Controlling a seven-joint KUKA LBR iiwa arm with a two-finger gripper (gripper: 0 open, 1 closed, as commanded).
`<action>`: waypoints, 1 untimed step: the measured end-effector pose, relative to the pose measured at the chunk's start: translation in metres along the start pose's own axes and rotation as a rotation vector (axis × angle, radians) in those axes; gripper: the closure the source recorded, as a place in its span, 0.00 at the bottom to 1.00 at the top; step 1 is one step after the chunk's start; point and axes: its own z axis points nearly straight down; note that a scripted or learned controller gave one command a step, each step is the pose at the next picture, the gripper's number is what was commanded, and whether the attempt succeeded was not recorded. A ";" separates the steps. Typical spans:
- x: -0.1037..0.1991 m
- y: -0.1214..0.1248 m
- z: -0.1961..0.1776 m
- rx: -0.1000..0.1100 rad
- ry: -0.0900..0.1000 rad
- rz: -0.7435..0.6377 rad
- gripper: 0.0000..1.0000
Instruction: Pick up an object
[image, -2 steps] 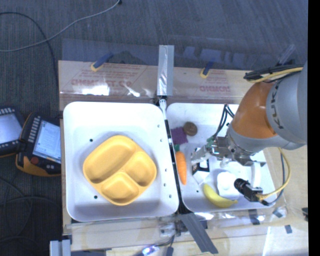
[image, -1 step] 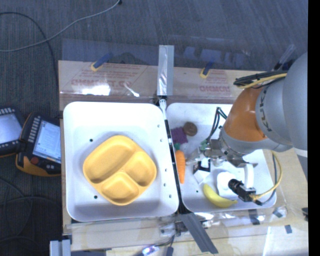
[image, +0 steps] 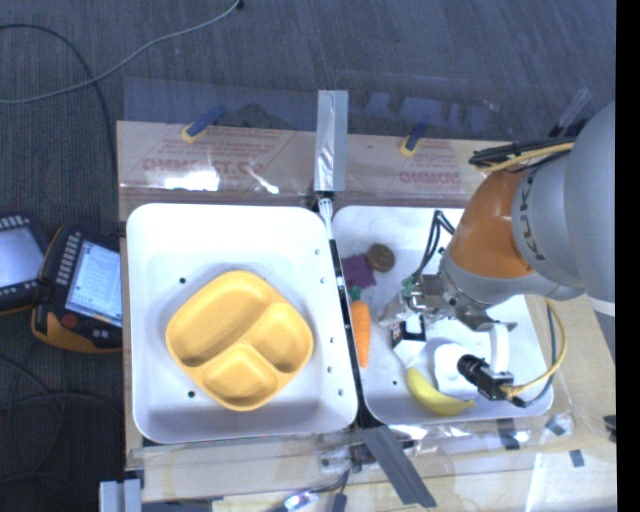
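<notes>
In the right bin (image: 520, 405) lie an orange carrot (image: 361, 331) along the left wall, a purple object (image: 356, 269) above it, a small brown round object (image: 380, 258) at the back, and a yellow banana (image: 436, 392) near the front. My gripper (image: 408, 322) hangs low over the bin's middle, between the carrot and the banana, just above a white object (image: 408, 352). The wrist and cables hide its fingertips. Nothing shows held between them.
The left bin (image: 150, 250) holds a yellow three-compartment plate (image: 240, 338). The arm's orange band (image: 490, 235) and grey body cover the right bin's right side. A teach pendant (image: 80, 290) lies on the floor at left. Cardboard and tape line the back.
</notes>
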 end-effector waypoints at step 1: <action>0.026 0.024 -0.113 0.014 -0.001 0.067 1.00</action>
